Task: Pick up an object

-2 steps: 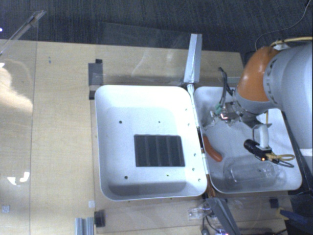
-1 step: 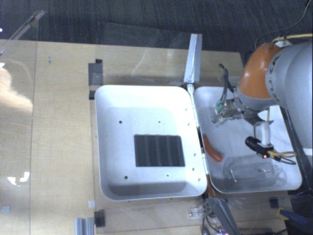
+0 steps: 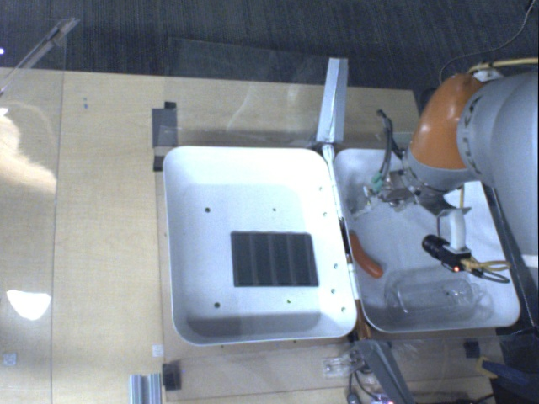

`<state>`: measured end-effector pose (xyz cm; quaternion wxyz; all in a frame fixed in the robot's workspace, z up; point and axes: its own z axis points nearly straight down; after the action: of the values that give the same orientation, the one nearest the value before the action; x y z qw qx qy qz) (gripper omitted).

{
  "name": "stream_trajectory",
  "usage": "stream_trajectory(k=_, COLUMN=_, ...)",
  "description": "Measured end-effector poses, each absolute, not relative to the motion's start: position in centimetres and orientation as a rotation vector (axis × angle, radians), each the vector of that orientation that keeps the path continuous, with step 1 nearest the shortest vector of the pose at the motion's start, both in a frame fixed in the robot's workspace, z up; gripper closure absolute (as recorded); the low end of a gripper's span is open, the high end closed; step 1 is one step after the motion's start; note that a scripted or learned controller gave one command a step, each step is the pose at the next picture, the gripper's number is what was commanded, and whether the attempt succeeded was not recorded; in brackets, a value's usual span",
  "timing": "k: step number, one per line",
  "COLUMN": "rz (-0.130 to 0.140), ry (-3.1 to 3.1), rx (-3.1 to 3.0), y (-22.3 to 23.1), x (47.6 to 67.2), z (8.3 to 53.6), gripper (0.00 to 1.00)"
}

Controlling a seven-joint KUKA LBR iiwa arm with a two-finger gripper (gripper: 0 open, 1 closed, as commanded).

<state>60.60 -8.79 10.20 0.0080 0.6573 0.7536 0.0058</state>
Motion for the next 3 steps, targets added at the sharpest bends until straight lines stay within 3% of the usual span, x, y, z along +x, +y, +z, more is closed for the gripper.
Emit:
stream_trajectory(k=1, rz=0.011, ry=2.366, rx=2.05, y=-10.6, x=53.6, z=9.0, gripper=0.0)
stream_trajectory(k=2, rz=0.014, ry=1.867, rx=2.517, y=-9.3, x=59.2, z=8.9, gripper=0.0)
stream_trajectory(k=3, rz=0.007, ry=1.989, rx=2.424, y=-11.7, x=67.1, z=13.9, gripper=0.0)
